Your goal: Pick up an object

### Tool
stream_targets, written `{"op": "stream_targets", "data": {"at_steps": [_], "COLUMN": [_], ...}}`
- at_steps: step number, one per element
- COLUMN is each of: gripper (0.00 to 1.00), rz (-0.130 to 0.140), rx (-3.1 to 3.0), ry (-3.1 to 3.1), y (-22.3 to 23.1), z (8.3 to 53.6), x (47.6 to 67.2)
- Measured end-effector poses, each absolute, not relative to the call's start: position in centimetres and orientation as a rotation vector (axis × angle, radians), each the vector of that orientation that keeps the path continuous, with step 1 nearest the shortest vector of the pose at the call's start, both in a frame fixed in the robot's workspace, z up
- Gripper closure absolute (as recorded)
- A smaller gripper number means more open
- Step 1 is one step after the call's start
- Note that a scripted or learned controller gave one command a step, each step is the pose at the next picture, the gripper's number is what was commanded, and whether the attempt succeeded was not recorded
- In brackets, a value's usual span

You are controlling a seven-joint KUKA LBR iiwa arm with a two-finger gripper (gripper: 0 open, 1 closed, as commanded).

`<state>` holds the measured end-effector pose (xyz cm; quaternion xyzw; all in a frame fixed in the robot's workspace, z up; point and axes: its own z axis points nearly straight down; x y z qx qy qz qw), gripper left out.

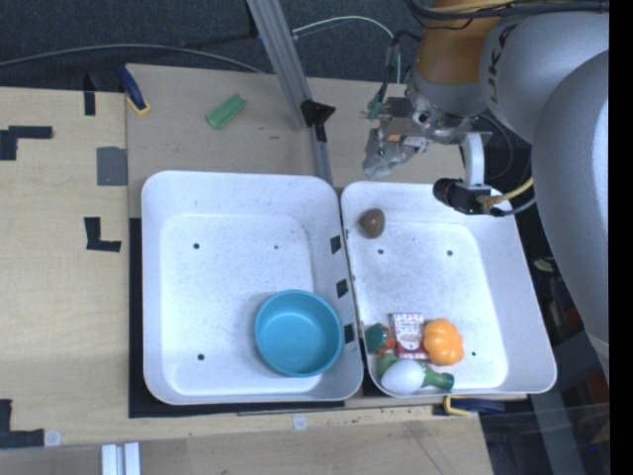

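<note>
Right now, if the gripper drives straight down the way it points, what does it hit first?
Probably the right bin's far rim, or the bench just behind it. The gripper hangs above that edge; the brown object lies nearer the camera, likely missed. Depth is unclear.

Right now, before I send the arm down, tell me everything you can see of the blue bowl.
The blue bowl is round, plain light blue, smooth like plastic, upright with its mouth open to the camera and nothing visible inside. It sits on the floor of the left bin, in the near right corner, close against the wall beside the right bin. The tool is far off, above the bins' far edge.
</note>
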<state>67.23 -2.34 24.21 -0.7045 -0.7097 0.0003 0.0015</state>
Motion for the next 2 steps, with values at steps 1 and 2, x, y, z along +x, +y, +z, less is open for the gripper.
{"op": "stream_targets", "data": {"at_steps": [1,2], "gripper": [1.00,1.00], "rz": [0.002,-0.001], "rx": [-2.211,-2.211], "ry": [-2.227,-2.228], "y": [3.8,9.5], "z": [23.1,23.8], "x": [66.4,65.8]}}
